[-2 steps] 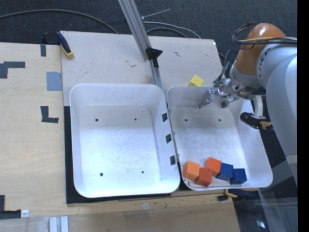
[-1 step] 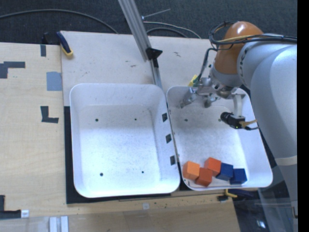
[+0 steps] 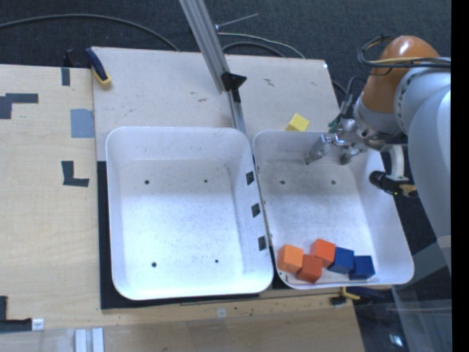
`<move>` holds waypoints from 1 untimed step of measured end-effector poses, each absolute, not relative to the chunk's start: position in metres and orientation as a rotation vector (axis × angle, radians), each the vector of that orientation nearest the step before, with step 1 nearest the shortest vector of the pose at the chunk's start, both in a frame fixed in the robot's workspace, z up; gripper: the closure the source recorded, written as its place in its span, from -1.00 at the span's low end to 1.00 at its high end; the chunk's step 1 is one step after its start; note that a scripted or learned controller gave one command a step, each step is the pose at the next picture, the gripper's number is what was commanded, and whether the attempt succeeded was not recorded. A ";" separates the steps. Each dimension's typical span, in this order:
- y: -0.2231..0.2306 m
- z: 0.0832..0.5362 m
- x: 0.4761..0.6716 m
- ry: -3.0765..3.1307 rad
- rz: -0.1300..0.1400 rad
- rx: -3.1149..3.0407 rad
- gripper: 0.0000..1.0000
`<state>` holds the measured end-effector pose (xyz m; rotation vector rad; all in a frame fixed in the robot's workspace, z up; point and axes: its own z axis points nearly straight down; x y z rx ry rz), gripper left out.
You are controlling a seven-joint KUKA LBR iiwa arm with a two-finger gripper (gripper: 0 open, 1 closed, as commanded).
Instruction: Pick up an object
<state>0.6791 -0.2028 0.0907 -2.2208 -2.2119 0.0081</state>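
Observation:
Several small blocks lie bunched in the near corner of the right bin (image 3: 381, 218): a light orange block (image 3: 291, 257), two darker orange blocks (image 3: 322, 251) (image 3: 311, 268) and two blue blocks (image 3: 341, 259) (image 3: 361, 267). A yellow block (image 3: 297, 122) rests on the bench just beyond the right bin's far rim. My gripper (image 3: 330, 149) hangs over the far end of the right bin, well away from the block cluster. Its fingers (image 3: 316, 155) point down and left with nothing between them.
The left bin (image 3: 117, 196) sits beside the right one. A slanted metal rail (image 3: 207, 39) crosses the bench behind the bins. A blue and yellow tool (image 3: 97, 67) lies at the bench's far left corner. Cables run along the dark floor behind.

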 end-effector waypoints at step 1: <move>-0.143 0.091 0.681 -2.224 0.006 -2.213 -1.00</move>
